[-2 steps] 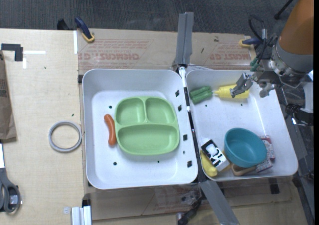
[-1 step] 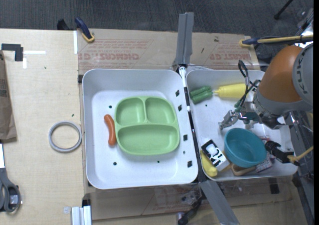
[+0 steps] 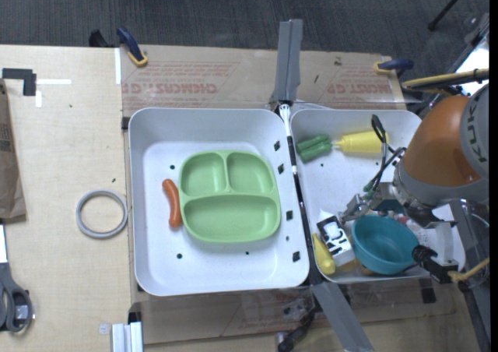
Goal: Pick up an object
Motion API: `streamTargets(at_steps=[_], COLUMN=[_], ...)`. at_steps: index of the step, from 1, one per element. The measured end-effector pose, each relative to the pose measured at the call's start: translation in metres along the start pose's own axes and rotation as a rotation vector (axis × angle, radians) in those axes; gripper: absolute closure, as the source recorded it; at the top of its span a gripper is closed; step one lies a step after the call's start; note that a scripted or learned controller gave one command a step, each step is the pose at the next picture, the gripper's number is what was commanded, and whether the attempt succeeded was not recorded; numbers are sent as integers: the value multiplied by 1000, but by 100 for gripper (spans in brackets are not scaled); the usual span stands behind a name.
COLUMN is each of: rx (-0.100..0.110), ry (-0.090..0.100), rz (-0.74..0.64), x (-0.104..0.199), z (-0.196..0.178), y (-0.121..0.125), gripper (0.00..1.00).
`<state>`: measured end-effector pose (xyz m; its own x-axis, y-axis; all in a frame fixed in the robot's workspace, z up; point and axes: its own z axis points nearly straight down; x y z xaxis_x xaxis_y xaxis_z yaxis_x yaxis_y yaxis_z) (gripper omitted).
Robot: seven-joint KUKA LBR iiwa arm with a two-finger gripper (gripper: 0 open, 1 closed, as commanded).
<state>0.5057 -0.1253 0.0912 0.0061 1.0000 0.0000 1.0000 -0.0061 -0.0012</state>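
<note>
The right bin holds a blue bowl at its front, a yellow item with a black-and-white tag at the front left, a green pickle-shaped toy and a yellow squeeze bottle at the back. My gripper is low in this bin, just over the bowl's back-left rim, and nothing can be seen held in it. The arm's orange band hides the bin's right side. In the left bin lie a green divided plate and an orange sausage.
On the bench to the left of the bins sit a grey ring, scissors and a brown bag. A grey divider post rises between the bins at the back. Blue clamps hold the cardboard.
</note>
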Motion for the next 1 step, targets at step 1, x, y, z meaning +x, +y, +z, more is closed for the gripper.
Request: streamTargets(at_steps=[1], rx=[-3], ry=[-1], rz=[2], x=[-1], z=[-9], y=[1], gripper=[100])
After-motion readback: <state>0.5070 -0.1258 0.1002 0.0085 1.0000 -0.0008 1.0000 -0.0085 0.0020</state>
